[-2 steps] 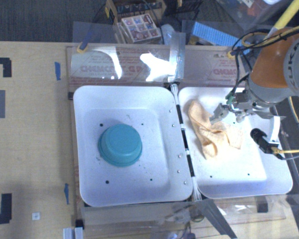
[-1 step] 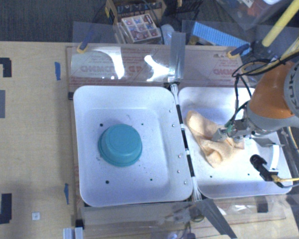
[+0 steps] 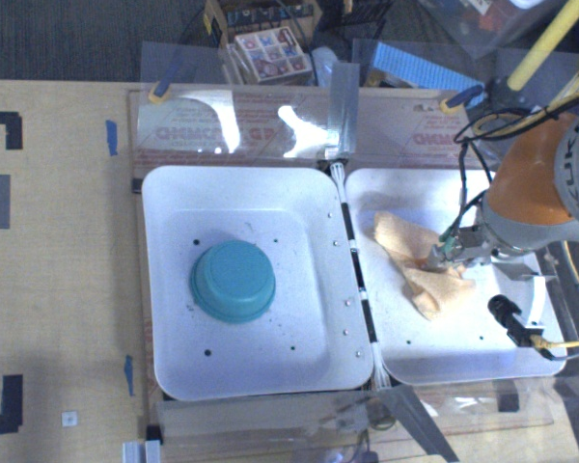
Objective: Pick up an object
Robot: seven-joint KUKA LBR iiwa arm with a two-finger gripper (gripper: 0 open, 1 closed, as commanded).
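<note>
The bench (image 3: pixel 58 258) carries two white bins side by side. The left bin (image 3: pixel 174 355) holds a teal bowl (image 3: pixel 234 279), upside down, slightly toward nine o'clock from the bin's middle. The right bin (image 3: pixel 405 350) holds a crumpled tan cloth (image 3: pixel 415 258) running from its centre toward five o'clock.

The arm (image 3: pixel 531 186) — grey with its orange band — comes in from three o'clock and is lowered over the right bin. Its gripper (image 3: pixel 451 256) sits right at the cloth's three-o'clock edge, seemingly touching or just above the fabric. Whether the fingers are spread or closed cannot be told; the wrist and cables hide them.

As for progress, the approach looks done and the tool is down at the cloth, which seems the likely target. The cloth lies flat on the bin floor — not lifted — so a secure grasp and the lift both appear to remain.
</note>
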